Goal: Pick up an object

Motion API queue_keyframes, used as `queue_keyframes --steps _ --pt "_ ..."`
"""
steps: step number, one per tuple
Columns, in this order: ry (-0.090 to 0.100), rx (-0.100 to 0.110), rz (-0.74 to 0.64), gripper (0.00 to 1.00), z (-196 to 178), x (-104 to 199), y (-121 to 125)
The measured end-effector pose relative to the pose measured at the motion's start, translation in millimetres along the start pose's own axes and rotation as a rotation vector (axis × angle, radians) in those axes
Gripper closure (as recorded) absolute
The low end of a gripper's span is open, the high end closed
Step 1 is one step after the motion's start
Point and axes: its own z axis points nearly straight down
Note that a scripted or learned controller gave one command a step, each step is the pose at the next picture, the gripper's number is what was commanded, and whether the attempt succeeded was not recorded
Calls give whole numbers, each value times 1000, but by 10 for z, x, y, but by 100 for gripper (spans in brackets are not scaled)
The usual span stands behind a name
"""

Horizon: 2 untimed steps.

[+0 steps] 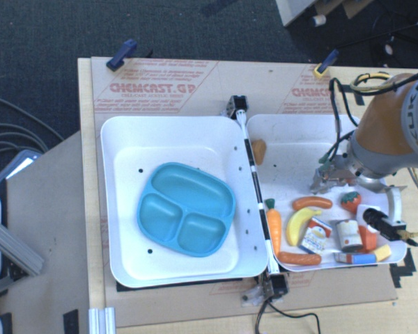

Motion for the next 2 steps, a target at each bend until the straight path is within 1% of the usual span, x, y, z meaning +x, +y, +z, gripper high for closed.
queue_keyframes --steps 1,2 --pt "0 0 0 0 1 0 -1" --pt "0 0 0 0 95 33 -333"
